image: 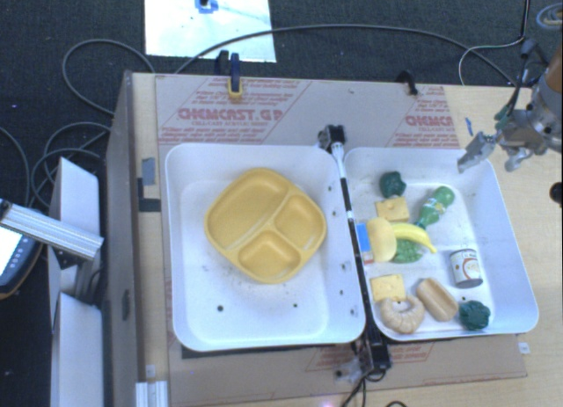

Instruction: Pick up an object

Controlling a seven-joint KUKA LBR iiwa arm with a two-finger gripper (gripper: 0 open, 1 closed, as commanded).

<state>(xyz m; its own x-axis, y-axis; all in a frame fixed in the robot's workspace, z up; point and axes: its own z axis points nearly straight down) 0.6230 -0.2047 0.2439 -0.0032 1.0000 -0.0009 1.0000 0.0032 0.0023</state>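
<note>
Several food toys in right bin, hand above far rim

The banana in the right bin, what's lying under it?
A green leafy piece pokes out beneath the banana, which also lies against a pale yellow item. How far the green piece runs under the banana is hidden, as is the bin floor below it.

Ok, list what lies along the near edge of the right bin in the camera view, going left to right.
Yellow cheese square → ring-shaped pastry → bread roll → green broccoli piece.
</note>
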